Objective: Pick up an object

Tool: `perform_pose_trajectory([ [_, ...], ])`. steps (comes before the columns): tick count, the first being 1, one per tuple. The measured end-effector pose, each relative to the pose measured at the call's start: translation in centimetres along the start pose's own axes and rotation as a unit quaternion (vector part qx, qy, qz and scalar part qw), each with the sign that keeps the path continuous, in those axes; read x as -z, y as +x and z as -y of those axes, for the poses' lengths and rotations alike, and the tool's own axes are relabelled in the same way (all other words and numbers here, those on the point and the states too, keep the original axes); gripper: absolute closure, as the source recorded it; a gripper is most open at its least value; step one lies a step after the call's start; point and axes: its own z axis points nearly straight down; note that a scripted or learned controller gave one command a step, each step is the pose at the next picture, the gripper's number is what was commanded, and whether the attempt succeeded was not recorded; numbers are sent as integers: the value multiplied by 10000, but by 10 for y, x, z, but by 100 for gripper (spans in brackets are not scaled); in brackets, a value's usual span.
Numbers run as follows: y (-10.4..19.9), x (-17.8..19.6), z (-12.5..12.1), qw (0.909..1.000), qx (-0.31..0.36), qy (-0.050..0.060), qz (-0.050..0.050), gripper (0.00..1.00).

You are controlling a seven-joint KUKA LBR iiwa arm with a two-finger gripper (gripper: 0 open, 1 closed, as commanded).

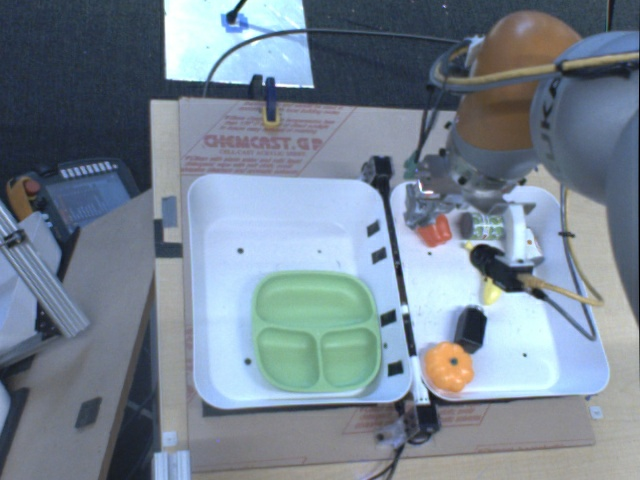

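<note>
1. The brown sheet (330, 128) bears large red letters reading "CHEMCAST", followed by what looks like "GP".
2. The smaller red lines printed around that word are too fine to read.

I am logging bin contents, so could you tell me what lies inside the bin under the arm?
An orange toy pumpkin, a small black block, a red-orange item by the gripper and a green-labelled item. The arm covers the bin at its far part, hiding anything beneath.
</note>
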Motion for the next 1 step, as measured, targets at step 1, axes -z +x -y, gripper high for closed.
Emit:
perform_pose_trajectory([
  [1, 57, -16, -5, 10000, 1, 6, -2, 100],
])
